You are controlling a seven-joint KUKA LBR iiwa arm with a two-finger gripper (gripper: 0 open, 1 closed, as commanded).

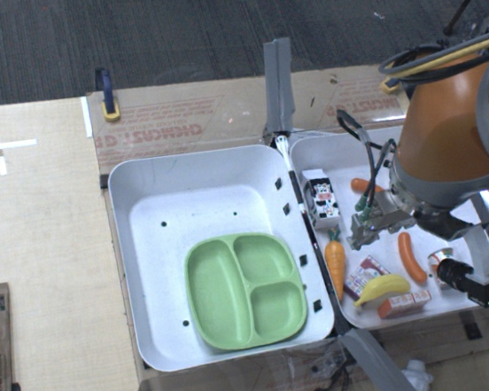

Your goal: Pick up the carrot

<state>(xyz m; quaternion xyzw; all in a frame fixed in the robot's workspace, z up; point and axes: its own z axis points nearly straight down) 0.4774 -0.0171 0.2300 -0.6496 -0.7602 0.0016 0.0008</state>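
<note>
We see the claw (pixel 363 233) low over the right bin (pixel 332 147), but whether it is released or clenched we cannot tell. The carrot (pixel 335 265) lies just beside it at eight o'clock, along the bin's left wall. The arm (pixel 451 132) hides the bin's two-o'clock corner.

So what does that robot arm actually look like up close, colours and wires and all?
The arm is bulky and rounded, with a wide orange band and grey casing that carries dark lettering at the frame's edge. Black and yellow cables loop above it, and thin dark wires run down towards the wrist. The gripper is a small grey metal piece, with green bits showing where the wires meet it.
</note>
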